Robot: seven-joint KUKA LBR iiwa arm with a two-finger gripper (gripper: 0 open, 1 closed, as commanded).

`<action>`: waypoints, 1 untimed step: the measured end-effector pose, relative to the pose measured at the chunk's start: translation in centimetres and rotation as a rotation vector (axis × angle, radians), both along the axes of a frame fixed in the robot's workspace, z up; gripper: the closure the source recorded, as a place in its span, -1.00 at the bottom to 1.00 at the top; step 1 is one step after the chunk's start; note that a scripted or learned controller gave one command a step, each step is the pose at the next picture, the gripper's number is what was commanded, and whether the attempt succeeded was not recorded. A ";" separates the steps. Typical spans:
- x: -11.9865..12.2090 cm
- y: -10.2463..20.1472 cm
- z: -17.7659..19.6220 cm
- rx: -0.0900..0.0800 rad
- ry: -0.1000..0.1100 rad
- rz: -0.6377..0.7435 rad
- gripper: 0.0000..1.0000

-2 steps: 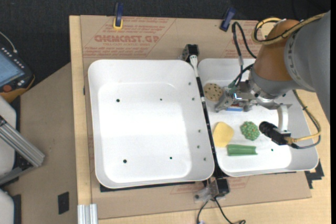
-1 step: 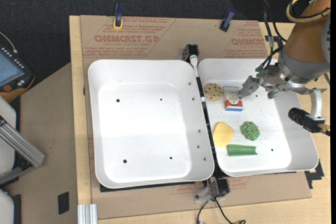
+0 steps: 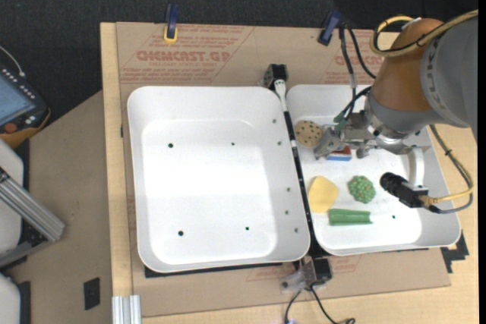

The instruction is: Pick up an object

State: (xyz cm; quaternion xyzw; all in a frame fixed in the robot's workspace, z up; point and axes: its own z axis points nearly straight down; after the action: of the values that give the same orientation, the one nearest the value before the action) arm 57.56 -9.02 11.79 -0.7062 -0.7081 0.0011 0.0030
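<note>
Camera view, arm low over right bin

Two white bins, dotted with a few small dark spots; a tan cookie speckled with dark chips; a pale yellow piece; a bumpy green ball; a plain green stick; a red-and-blue item; brown cardboard showing faded red lettering; a grey arm wearing an orange band.
</note>
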 end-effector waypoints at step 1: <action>-6.9 -2.6 12.3 -0.005 -0.014 -0.007 -1.00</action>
State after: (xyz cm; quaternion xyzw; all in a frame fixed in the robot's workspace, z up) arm 50.66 -11.64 24.13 -0.7086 -0.7056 -0.0020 -0.0038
